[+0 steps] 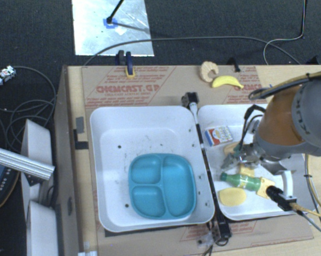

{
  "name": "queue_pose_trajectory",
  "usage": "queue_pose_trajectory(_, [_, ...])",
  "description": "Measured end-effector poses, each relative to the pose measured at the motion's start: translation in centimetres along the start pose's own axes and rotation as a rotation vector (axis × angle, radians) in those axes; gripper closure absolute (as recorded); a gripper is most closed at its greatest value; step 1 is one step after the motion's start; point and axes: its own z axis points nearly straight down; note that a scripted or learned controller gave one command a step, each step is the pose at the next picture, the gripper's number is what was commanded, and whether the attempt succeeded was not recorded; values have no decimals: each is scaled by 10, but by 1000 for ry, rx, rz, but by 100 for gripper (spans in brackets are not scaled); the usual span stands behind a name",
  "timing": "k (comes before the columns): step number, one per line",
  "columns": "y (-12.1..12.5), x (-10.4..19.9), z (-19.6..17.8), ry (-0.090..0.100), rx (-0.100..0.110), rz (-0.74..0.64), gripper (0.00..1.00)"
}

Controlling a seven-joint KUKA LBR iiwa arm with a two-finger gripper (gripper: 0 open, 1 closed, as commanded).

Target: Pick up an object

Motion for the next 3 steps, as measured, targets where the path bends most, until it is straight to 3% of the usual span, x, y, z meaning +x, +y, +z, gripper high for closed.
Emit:
queue_pose_trajectory(1, [55,18,3,2,5,-2,0])
queue_pose_trajectory(2, [127,16,3,1,4,-4,0])
queue_pose_trajectory(3, [128,15,-8,0,2,-8,100])
